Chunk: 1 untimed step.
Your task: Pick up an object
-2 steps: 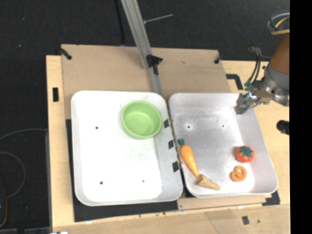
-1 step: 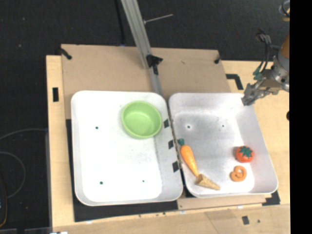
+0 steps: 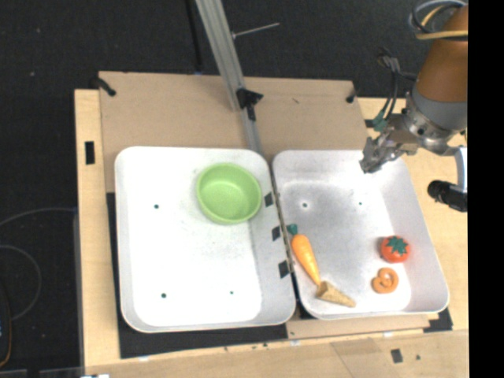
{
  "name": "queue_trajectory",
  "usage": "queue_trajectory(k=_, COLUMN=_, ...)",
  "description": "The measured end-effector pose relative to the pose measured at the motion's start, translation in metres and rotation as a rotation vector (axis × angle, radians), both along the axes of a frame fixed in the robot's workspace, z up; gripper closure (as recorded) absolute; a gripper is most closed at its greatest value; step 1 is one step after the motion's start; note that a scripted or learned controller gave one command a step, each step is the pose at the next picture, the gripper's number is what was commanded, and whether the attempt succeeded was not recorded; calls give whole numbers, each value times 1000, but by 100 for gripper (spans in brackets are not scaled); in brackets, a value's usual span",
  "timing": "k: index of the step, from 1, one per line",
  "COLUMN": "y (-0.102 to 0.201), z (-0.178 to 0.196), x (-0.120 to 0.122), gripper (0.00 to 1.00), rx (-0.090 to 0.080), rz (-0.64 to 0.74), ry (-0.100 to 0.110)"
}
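Observation:
My gripper (image 3: 372, 162) hangs over the far right corner of the right bin (image 3: 346, 199), with nothing seen between its fingers. An orange toy carrot (image 3: 305, 257) lies along that bin's left wall. Just below the carrot rests a tan cone-shaped piece (image 3: 336, 294). A red tomato toy (image 3: 395, 248) and a small orange pretzel-like ring (image 3: 385, 280) sit near the bin's front right corner, well below the gripper. A green bowl (image 3: 228, 193) stands in the left bin (image 3: 157, 274) near its far right corner.
A slanted metal pole (image 3: 224, 53) runs from the top of the view down to the gap between the bins. Brown board (image 3: 173, 113) lies behind both bins. A black knob (image 3: 445, 194) sticks out right of the right bin.

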<state>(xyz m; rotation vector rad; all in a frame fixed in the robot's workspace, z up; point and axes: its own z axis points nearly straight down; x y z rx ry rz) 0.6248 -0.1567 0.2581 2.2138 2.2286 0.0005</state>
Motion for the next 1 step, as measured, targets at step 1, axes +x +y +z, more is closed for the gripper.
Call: queue_trajectory(k=1, y=49, z=-11, x=2, gripper=100, rx=-1, rz=-1, ry=0)
